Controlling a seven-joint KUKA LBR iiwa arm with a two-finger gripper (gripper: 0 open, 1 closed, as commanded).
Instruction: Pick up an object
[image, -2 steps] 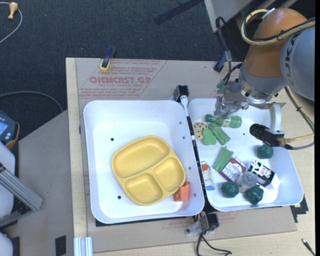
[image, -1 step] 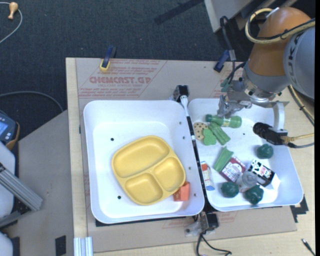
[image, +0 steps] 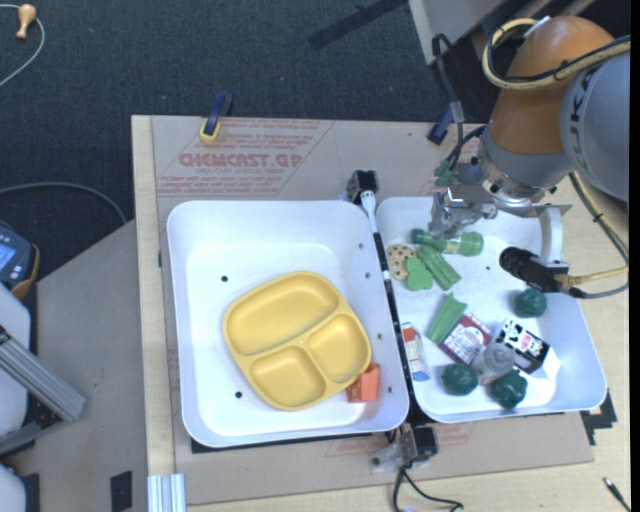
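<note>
My gripper (image: 447, 222) hangs over the far left part of the right bin (image: 590, 372), below the orange band of the arm. Right under it lies a light green bottle-shaped piece (image: 457, 243), beside a green stick-like piece (image: 436, 268) and a round tan cookie (image: 400, 261). Whether the gripper touches the bottle-shaped piece is unclear. Further toward the front lie a green bar (image: 445, 317), a maroon packet (image: 465, 340), a black-and-white item (image: 522, 343) and three dark green lumps (image: 460, 378).
The left bin (image: 190, 300) holds a yellow divided plate (image: 295, 338) and a small orange block (image: 365, 385) by its front right corner. A small carton (image: 412, 352) lies against the right bin's left wall. Black clips and cables sit on the bins' shared edge.
</note>
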